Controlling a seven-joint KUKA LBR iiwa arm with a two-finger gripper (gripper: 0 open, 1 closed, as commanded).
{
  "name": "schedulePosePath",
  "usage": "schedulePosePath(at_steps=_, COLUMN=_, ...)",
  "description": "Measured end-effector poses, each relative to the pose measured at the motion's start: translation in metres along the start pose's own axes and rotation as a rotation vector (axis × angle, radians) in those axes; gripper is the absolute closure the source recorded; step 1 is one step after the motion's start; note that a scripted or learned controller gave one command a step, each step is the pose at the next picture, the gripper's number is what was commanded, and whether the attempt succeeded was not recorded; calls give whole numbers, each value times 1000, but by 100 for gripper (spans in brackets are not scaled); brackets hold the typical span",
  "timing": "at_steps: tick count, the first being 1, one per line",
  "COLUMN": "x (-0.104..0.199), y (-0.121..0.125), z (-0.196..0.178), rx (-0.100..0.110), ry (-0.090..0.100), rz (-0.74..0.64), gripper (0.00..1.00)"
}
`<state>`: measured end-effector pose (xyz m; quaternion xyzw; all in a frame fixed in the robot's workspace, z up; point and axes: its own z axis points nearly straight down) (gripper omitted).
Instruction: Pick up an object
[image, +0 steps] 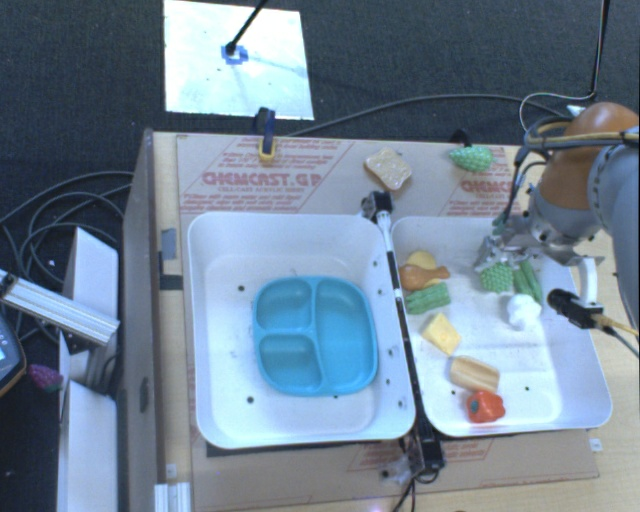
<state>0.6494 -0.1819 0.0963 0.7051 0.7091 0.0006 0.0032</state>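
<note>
Gripper (497, 256) low in right bin (570, 395), perhaps touching green toy (497, 278)

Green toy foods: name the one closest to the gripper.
The bumpy green piece in the right bin, directly under the gripper. The green piece beside the chicken leg sits farther left.

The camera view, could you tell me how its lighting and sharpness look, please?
In the camera view, light is even with soft shadows; the pale sheet beyond the bench is washed out by glare; the gripper looks slightly soft over the right bin; the blue tray is crisp.
</note>
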Motion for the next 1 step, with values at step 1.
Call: schedulePosePath(at_steps=1, x=51, y=20, z=-45, rx=1, ry=3, rz=1, gripper=100)
